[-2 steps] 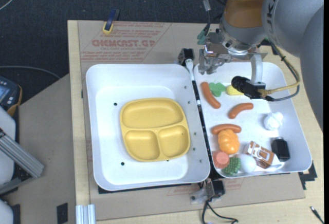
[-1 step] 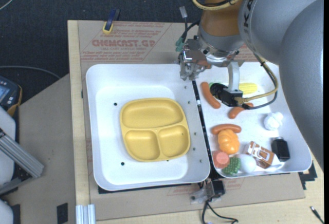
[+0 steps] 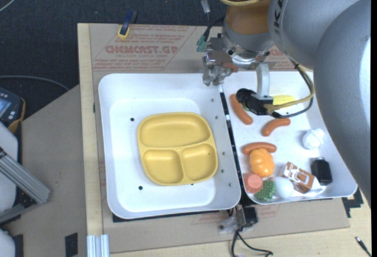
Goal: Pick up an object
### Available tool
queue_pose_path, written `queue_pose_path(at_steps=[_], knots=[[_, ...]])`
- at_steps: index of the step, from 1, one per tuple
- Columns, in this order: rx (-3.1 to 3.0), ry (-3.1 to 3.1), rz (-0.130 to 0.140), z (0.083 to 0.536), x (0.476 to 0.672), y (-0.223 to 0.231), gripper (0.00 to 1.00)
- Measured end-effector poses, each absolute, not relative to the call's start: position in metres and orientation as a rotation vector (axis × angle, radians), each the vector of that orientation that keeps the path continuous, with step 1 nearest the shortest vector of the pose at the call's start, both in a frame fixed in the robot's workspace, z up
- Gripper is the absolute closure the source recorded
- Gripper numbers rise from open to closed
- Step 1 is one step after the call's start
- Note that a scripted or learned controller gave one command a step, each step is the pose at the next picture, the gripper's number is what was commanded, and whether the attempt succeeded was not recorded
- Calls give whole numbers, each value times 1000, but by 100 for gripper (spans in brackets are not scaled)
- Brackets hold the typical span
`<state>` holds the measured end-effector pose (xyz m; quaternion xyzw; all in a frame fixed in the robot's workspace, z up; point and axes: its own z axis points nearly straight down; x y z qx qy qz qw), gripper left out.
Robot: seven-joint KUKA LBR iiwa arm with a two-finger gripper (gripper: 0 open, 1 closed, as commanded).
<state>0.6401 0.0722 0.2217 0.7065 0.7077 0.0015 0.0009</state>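
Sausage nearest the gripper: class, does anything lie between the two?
Nothing visible does. The gripper hangs by the far rim of the right bin; the sausage lies on that bin's floor close by, with bare white between them.

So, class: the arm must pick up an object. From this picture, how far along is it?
Done: nothing lifted yet; the toy sausage, orange toy fruit and toy broccoli all lie in the right bin. In hand: the gripper hangs above the bins' far rim near the divider, carrying nothing visible. Left: reaching, grasping, lifting.
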Motion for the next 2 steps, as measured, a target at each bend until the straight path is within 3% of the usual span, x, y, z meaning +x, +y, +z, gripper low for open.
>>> queue_pose_path(at_steps=[2], knots=[[2224, 2221, 1, 234, 626, 76, 100]])
